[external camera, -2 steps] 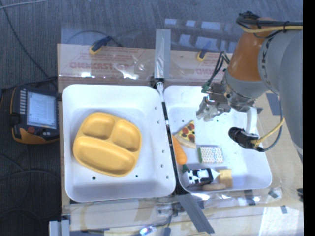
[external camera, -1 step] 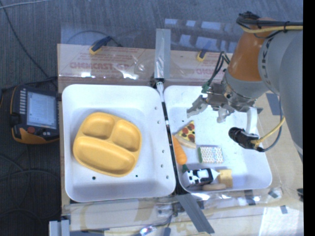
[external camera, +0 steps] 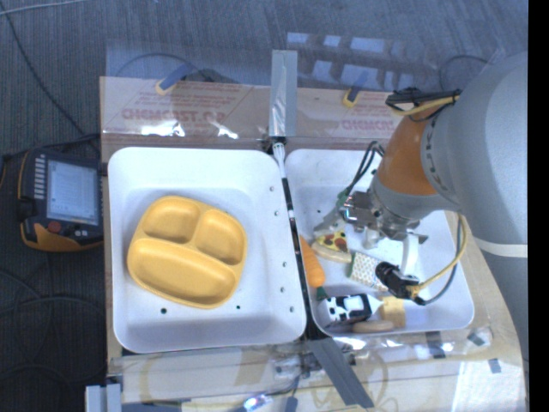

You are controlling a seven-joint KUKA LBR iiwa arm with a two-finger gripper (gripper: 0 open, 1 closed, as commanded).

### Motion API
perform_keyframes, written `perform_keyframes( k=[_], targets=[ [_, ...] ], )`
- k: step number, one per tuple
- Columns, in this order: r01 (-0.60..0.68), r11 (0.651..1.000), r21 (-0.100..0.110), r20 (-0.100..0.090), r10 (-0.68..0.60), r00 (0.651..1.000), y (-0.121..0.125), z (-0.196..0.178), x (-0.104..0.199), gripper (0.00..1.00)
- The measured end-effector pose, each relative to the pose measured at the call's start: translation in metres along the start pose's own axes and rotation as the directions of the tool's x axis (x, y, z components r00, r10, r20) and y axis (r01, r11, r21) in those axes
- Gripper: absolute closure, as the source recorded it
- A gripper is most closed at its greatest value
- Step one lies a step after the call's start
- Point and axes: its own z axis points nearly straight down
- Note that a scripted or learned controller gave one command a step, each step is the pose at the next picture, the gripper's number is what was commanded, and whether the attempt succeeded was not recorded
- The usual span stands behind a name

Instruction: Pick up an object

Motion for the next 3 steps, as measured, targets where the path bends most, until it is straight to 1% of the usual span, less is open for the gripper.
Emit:
perform_keyframes(
  k=[1, 2, 3],
  targets=[
    [0.002, 1.0, 0.008, 0.002, -0.002, 1.0, -0.001, -0.006, 0.0, 1.0],
    [0.15, 0.989, 0.007, 0.002, -0.15, 0.989, 0.05, -0.088, 0.036, 1.0],
    [0.336, 0.942, 0.007, 0.0, -0.336, 0.942, -0.054, -0.129, -0.024, 1.0]
  ],
)
